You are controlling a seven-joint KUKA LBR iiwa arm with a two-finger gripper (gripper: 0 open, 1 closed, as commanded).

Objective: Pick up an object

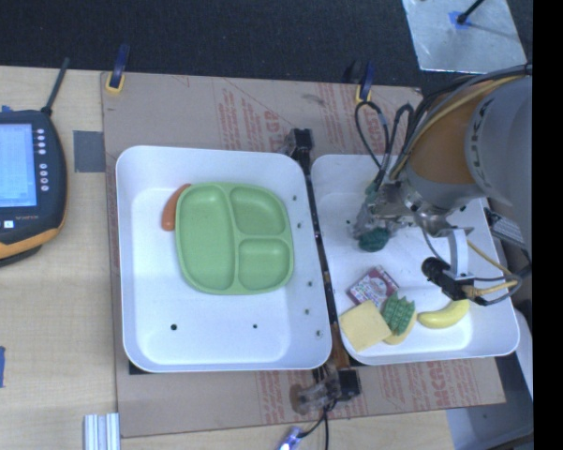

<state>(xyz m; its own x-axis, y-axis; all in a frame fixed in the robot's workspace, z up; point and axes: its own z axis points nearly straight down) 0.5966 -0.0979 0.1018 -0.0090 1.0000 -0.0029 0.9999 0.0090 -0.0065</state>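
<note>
Yellow banana (444, 316) in right bin (487, 343), long axis roughly left-right, tips upturned; end effector (375, 225) over green object (373, 240), grip state unclear.

Two white bins (150, 279) of smooth, slightly glossy plastic sit on a matt brown cardboard sheet (215, 101) printed with faint red lettering, laid over a pale wood-grain bench (37, 345). In the left bin, a matt green plastic divided plate (234, 237). At three o'clock, a glossy yellow plastic banana (445, 315). At twelve o'clock, dark, rough carpet (215, 17). At nine o'clock, a glossy-screened handheld pendant (14, 186).
</note>
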